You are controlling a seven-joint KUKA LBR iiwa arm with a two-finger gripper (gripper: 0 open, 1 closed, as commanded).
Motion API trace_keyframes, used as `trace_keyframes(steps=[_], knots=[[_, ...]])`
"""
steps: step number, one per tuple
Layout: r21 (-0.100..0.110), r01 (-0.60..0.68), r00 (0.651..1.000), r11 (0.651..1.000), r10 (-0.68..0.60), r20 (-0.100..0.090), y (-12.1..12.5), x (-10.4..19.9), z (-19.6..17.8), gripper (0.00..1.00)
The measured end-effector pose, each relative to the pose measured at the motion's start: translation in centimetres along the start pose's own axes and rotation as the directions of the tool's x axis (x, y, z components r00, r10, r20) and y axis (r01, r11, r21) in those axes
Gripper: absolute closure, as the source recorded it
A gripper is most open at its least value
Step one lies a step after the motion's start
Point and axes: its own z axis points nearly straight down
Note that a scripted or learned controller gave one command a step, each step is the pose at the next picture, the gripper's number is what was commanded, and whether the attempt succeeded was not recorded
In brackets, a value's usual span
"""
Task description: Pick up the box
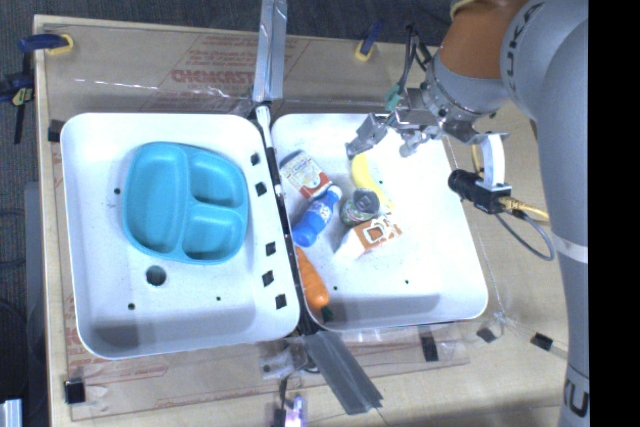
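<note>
The camera view looks down on two white bins sitting side by side. The right bin (440,290) is the one to watch, so every place here is told from it.

The box (371,235) lies near the middle of the right bin. It is small, white and orange, and it lies flat and a bit turned. A round can (359,206) touches the edge of the box that faces the back wall of the bin. A yellow banana (366,177) sits behind the can. A blue bottle (315,218) lies between the box and the wall shared with the left bin. A small carton (303,173) with a red label is behind the bottle. An orange carrot (312,283) lies in the front corner by the shared wall. In the left bin (90,315) rests a blue tray (186,201) with three parts.

The gripper (388,137) hangs over the back part of the right bin, above the banana's far end. Its claw looks spread apart, with nothing between the two fingers.

I think the job is at the reaching step. The box is not picked up yet. Next the claw should slide forward toward the middle of the bin, line up over the box, and go down. It must miss the can, which sits so close.
</note>
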Motion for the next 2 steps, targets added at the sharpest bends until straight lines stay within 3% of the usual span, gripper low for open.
trace_keyframes(steps=[1,2], knots=[[-0.001,-0.097,0.995,0.995,0.097,0.000,-2.2,1.5,12.5,0.00],[-0.001,-0.217,0.976,0.976,0.217,-0.001,-2.7,-1.0,13.6,0.00]])
